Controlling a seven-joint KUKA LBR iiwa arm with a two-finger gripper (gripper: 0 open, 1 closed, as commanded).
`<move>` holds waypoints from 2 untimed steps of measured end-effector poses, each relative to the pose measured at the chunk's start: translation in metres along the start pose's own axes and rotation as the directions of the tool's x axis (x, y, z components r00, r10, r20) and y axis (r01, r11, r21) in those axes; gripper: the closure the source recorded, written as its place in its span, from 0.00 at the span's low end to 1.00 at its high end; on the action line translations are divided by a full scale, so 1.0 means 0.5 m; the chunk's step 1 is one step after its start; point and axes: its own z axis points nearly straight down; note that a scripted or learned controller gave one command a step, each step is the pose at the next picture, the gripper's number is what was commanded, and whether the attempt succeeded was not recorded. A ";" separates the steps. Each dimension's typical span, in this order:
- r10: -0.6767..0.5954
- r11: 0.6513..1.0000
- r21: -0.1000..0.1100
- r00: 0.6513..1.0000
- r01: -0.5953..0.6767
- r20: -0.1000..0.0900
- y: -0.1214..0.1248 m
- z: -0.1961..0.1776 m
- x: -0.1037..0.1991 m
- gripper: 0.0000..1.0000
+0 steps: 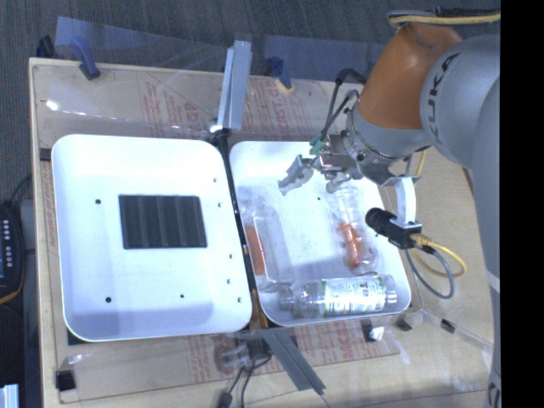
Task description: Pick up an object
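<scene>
Camera view: the right bin (299,228) holds three clear plastic bottles, all lying on their sides. A labelled bottle (344,296) lies along the bin's near wall. A bottle with orange bits inside (350,229) lies by the bin's right wall. A slim bottle with an orange streak (257,246) lies tight against the bin's left wall. The gripper (296,175) hangs over the far end of the right bin, above bare floor and touching none of them. Whether it is spread or closed I cannot tell from this slant, and nothing shows in it. The left bin (85,168), just beside the right bin, carries only a dark ridged pad (162,221).

The bottle with orange bits looks like the likeliest target, since it lies nearest the gripper. All three should be light. Their thin walls will probably give under a squeeze, and the smooth plastic may slip or roll away. The safest hold is probably across the middle of the body, closing at right angles to its length. The two bottles against the left and near walls leave little room on the wall side.
</scene>
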 end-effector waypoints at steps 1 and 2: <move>-0.022 1.000 -0.002 1.000 0.022 0.001 -0.064 -0.025 -0.148 0.00; -0.147 0.989 0.001 0.989 0.147 -0.002 0.012 0.091 -0.172 0.00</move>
